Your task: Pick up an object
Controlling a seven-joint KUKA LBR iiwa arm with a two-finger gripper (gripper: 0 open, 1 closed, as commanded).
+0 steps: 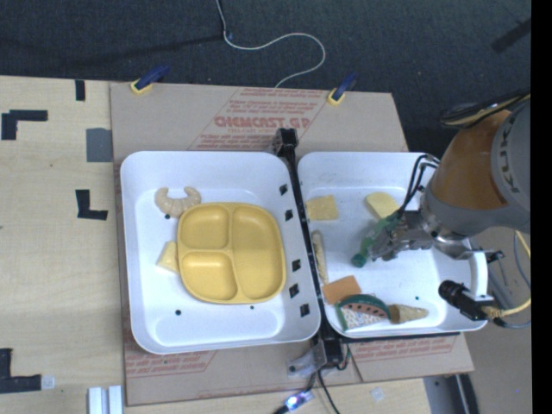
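Dark carpet fills the top of the view, with a thin white cable (pixel 274 43) looping across it, and below that sits my wooden bench (pixel 52 257) marked with black tape pieces. On the bench lies a cardboard sheet (pixel 259 119) printed in red; the writing is upside down from this angle and too blurred for me to read. Two clips, blue and yellow (pixel 150 78) (pixel 342 85), pinch its far edge. On the cardboard rest my two white bins, touching along a black-clipped seam. The left bin (pixel 142 317) holds a yellow divided plate (pixel 231 252) near its middle, a pale curled toy croissant (pixel 177 200) just beyond the plate's far left corner, and a yellow wedge (pixel 167 256) peeking out against the plate's left side. The right bin (pixel 414 162) holds a yellow square slice (pixel 323 208) near the seam, another yellow piece (pixel 381 204) further right, a pale stick (pixel 318 255) along the seam, an orange square (pixel 341 287), a watermelon slice (pixel 360 310) and a tan cone piece (pixel 410 313) along the near wall. My arm (pixel 473 179) reaches in from the right, and my gripper (pixel 384 241) sits low over the middle of the right bin, beside a green object (pixel 364 253) at its tip. Whether that green thing is between my fingers I cannot tell, nor how wide they stand.
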